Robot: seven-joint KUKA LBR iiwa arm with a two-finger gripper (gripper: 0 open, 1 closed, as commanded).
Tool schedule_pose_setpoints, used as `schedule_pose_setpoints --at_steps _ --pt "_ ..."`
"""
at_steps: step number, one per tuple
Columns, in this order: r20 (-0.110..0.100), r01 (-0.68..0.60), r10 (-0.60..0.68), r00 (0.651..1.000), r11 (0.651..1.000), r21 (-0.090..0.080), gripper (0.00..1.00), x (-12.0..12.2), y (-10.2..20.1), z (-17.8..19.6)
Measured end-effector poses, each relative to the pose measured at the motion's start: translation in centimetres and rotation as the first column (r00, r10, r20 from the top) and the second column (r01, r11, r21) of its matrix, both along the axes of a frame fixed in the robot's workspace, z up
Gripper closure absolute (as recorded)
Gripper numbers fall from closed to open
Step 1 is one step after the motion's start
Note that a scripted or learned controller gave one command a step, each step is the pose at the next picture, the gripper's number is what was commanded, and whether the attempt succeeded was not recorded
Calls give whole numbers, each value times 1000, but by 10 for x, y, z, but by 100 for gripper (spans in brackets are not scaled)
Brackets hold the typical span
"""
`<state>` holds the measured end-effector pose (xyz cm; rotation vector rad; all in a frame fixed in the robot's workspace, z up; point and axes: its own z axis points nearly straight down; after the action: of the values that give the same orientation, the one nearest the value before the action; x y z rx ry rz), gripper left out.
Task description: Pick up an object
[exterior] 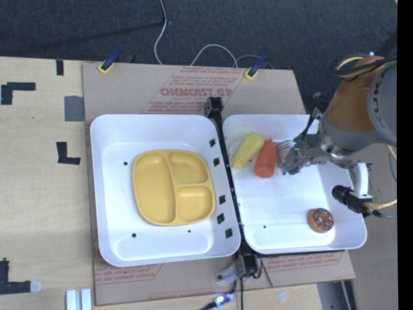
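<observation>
Over in the left bin (pixel 103 173) sits a yellow divided plate (pixel 173 187), broad, flat and awkward to pinch. Moving right, a yellow corn-like piece (pixel 246 150) lies touching an orange carrot-like piece (pixel 265 159) in the right bin (pixel 284 225); both look light, stiff and smooth, best gripped across the narrow middle. The tool (pixel 288 158) hovers just beside the orange one, and whether it's parted or closed I cannot tell. A small doughnut (pixel 320 219) sits near the front corner. The arm (pixel 352 115) reaches in low from the right.

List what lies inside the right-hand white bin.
The right bin holds a yellow piece, an orange-red piece touching it, and a doughnut. The pincer hangs over it; the floor beneath is covered.
</observation>
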<state>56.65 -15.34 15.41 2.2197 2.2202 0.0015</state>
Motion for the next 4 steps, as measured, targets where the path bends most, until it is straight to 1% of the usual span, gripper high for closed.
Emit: schedule_pose_setpoints --at_steps 1,2,3,4 --pt "2 -1 1 1000 1000 -1 100 3 -10 54" --pt "0 -1 1 1000 1000 0 100 3 -10 89" --pt "-3 -5 5 1000 1000 1 100 10 42 84" --pt "-5 -2 2 1000 1000 1 100 2 90 72"
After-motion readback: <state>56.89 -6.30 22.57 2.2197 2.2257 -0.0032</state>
